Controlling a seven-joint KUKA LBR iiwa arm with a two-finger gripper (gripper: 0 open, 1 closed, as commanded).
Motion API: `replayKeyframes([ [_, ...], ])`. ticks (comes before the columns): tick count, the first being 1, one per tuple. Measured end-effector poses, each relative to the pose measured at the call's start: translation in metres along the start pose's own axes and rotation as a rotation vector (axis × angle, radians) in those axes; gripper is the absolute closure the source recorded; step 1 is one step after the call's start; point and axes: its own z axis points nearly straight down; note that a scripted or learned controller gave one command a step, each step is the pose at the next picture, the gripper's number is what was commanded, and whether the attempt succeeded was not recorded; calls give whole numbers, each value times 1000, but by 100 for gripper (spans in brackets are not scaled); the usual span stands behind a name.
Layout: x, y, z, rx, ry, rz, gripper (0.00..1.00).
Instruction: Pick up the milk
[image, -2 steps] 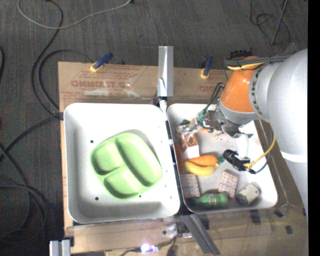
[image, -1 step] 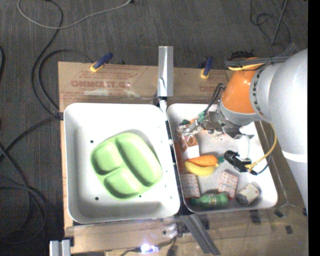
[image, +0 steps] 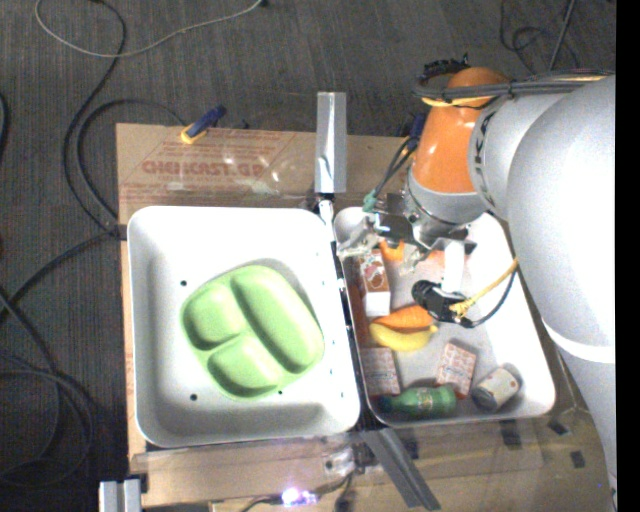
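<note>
The milk (image: 376, 287) is a small carton with a white label, lying at the left side of the right bin (image: 528, 392). It rests just above a carrot (image: 405, 318) and a banana (image: 401, 338). My gripper (image: 395, 240) hangs below the orange wrist band, right over the carton's upper end. The wrist hides the place where gripper and carton meet, so I cannot tell whether they touch.
A green divided plate (image: 252, 328) fills the left bin (image: 150, 260). In the right bin's front lie two small boxes (image: 381, 369) (image: 456, 364), a green bottle (image: 424, 402) and a can (image: 497, 387). A yellow cable (image: 488, 290) loops from the wrist.
</note>
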Motion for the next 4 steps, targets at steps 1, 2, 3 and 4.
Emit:
replayKeyframes([
  [1,-71,10,85,-6,3,-147,0],
  [2,-86,12,74,-1,-1,-235,0],
  [3,-68,40,92,-15,-1,-258,0],
  [4,-69,41,83,-15,-4,-257,100],
])
